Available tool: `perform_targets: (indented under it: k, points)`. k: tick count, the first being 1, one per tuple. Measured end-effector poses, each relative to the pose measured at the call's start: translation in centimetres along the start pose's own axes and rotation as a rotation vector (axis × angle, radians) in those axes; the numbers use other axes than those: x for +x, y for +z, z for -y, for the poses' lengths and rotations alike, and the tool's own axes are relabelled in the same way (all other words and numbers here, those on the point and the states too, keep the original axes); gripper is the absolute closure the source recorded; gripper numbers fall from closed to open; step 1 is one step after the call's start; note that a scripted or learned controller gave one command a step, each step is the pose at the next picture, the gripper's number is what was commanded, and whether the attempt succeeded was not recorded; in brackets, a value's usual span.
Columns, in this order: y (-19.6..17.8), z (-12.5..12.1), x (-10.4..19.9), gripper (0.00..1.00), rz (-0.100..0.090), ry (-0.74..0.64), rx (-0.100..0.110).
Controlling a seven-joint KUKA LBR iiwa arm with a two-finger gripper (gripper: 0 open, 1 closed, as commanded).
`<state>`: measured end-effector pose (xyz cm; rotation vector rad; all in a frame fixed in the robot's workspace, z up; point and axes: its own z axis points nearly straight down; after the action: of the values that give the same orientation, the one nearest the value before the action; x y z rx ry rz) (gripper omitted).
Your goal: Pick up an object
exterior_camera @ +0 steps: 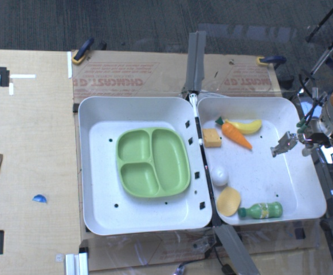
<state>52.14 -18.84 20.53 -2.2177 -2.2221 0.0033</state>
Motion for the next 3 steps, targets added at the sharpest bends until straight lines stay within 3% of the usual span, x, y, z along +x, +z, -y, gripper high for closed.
perform_targets:
  k: [1, 2, 3]
  points:
    - [11.3, -6.5, 2.6, 0.0, 0.002, -0.19, -0.004]
    - [11.3, -10.7, 6.7, 0.0, 0.002, -0.279, -0.004]
    - [10.4, -10.7, 6.7, 1.0, 0.002, -0.279, -0.003]
